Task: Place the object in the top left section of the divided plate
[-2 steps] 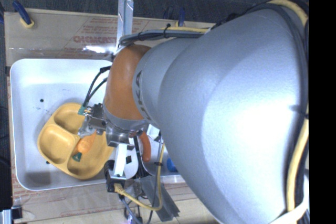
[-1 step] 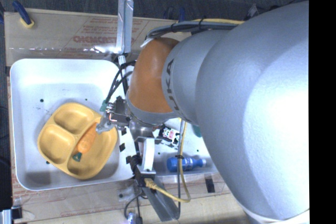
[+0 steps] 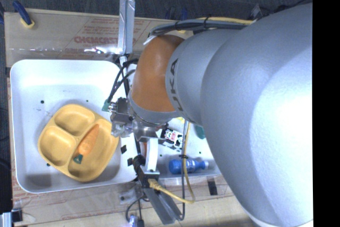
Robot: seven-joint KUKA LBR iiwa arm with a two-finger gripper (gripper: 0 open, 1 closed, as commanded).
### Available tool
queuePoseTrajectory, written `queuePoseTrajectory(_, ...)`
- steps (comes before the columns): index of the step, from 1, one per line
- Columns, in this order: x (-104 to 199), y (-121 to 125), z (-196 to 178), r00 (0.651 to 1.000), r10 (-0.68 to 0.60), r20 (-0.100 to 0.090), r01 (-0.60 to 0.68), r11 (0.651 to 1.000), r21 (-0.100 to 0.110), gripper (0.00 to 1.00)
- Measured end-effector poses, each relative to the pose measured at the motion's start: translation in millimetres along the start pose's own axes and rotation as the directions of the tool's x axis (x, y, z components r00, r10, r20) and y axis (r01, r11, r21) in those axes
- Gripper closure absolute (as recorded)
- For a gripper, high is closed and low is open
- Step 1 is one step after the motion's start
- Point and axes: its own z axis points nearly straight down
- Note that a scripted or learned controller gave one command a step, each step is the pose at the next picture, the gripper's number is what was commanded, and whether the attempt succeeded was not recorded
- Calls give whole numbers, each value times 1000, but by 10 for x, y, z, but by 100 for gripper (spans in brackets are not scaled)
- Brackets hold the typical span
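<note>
A yellow divided plate (image 3: 53, 143) lies in the left white bin (image 3: 32, 77), toward its front. An orange carrot (image 3: 88, 141) with a green stalk end rests in the plate's right-hand section, slanting from upper right to lower left. The plate's upper section and left section hold nothing. My gripper (image 3: 119, 120) sits at the plate's right rim, just right of the carrot's upper end, and much of it is hidden under the wrist and cables. The carrot lies on the plate, apart from the gripper.
The grey arm with its orange band (image 3: 154, 80) covers most of the right bin. Below it show a blue bottle (image 3: 188, 166) and a small printed card (image 3: 170, 136). A metal bar (image 3: 126, 24) stands upright behind the bins.
</note>
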Motion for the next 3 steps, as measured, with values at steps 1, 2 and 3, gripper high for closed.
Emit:
queuePoseTrajectory(1, 478, -120, -1119, 999, -52, -1, 52, 999, -2, 100)
queuePoseTrajectory(2, 600, -152, -2004, 995, -104, -1, 104, 995, -3, 100)
queuePoseTrajectory(3, 624, -159, -2418, 989, -148, 0, 148, 989, -4, 100)
